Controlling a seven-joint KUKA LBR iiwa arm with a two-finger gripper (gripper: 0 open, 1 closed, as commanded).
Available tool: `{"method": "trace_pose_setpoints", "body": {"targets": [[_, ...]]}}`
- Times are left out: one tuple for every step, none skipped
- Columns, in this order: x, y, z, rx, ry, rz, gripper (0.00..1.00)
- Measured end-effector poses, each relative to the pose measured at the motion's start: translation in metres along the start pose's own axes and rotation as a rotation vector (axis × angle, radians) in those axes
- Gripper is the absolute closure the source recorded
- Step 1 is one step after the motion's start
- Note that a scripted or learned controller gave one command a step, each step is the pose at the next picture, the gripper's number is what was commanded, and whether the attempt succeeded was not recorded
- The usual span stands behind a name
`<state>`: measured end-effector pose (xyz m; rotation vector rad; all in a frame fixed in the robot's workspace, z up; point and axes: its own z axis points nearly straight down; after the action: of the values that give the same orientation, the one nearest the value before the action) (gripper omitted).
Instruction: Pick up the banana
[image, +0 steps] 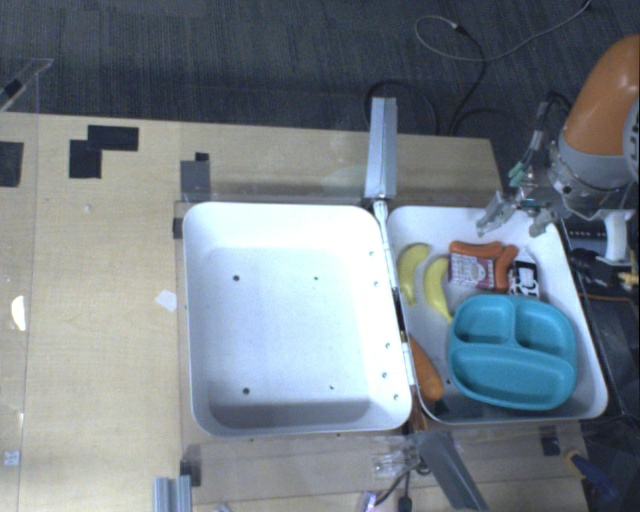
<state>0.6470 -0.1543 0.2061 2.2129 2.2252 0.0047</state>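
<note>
Splayed, empty jaws of the grey two-finger gripper hover above the right white bin; curved yellow banana lies down-left of them, so centre over its middle before descending

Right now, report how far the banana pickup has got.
Done: the tool is positioned above the right bin's far edge. In hand: nothing shows between its fingers. Left: the whole grasp; the banana lies in the right bin beside the blue tray, untouched.

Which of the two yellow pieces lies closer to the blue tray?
The right-hand banana; it lies beside the blue tray. The other yellow piece is by the bin divider.
</note>
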Motion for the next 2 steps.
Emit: {"method": "trace_pose_setpoints", "body": {"targets": [[0.022, -0.019, 0.02, 0.0, 0.0, -0.024, 0.0], [0.143, -0.036, 0.02, 0.0, 0.002, 0.018, 0.0]]}}
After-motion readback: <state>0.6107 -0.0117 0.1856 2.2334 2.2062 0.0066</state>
